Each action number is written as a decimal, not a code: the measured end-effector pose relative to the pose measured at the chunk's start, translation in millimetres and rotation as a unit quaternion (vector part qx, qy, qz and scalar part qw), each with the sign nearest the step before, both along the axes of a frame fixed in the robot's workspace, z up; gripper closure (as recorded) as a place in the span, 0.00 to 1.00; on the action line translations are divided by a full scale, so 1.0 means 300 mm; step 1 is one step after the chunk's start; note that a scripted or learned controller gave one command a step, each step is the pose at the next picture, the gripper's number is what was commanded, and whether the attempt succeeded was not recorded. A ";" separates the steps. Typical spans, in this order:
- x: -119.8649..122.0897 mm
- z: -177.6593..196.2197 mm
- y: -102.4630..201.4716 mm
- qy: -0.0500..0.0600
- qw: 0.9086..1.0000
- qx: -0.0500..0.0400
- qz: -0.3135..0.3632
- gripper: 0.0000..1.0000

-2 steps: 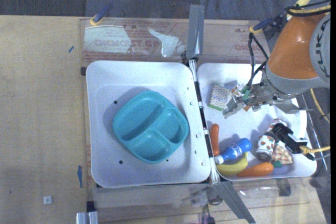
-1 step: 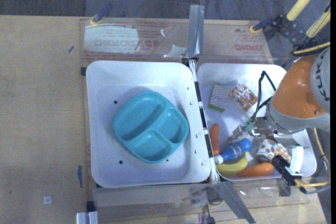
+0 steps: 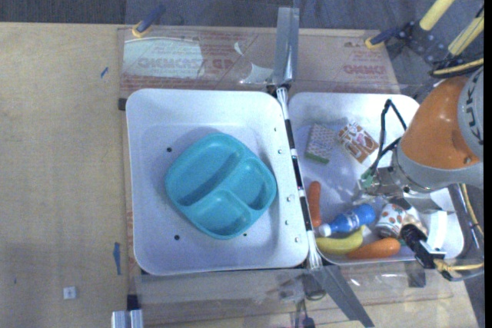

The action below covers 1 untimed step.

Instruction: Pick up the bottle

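A small blue bottle (image 3: 350, 220) with a white cap lies on its side in the right bin (image 3: 338, 111), near its front edge. Its cap points left. The gripper (image 3: 382, 187) hangs under the orange-banded wrist (image 3: 440, 134), just above and right of the bottle's base. The wrist hides most of the gripper, and I see nothing held in it.
Around the bottle lie a banana (image 3: 340, 243), an orange carrot (image 3: 377, 248), a second carrot (image 3: 314, 203) and a patterned item (image 3: 393, 217). Two snack packets (image 3: 321, 142) (image 3: 357, 140) lie at the bin's back. The left bin (image 3: 146, 165) holds a teal divided plate (image 3: 221, 186).
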<state>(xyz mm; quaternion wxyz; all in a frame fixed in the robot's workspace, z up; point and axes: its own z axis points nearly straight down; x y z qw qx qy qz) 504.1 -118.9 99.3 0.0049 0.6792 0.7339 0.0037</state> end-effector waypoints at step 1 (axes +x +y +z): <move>0.015 0.513 0.110 0.006 1.000 0.000 -0.016 1.00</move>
